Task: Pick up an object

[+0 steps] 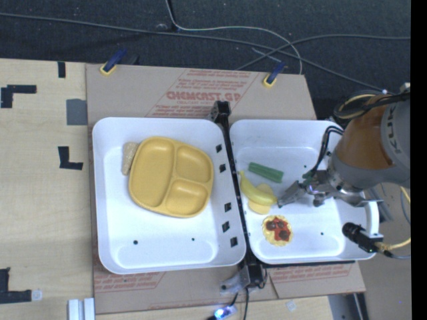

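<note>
The claw is low in the right bin, its tip close beside the banana, which lies just ahead of it toward the divider between the 2 bins. Whether its fingers are spread or pressed together I cannot tell. The banana's long axis seems to run diagonally, from the far end near the divider to the blunt near end by the claw. To do this step well, I would straddle it across its short width at mid-length. The green stick lies beyond the claw, the pizza slice just nearer the camera; avoid both.
</note>
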`<action>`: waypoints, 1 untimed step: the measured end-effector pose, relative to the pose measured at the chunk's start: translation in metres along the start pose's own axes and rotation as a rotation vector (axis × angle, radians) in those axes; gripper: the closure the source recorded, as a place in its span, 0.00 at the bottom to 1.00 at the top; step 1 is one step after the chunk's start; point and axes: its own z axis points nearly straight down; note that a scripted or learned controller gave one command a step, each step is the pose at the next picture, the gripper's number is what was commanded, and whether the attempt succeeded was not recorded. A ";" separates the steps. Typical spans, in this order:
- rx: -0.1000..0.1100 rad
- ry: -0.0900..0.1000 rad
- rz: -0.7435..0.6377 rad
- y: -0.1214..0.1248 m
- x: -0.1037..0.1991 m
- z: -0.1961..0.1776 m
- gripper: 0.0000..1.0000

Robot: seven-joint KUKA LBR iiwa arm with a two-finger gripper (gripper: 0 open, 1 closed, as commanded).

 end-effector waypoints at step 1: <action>-0.005 -0.002 0.000 0.000 0.000 0.028 0.00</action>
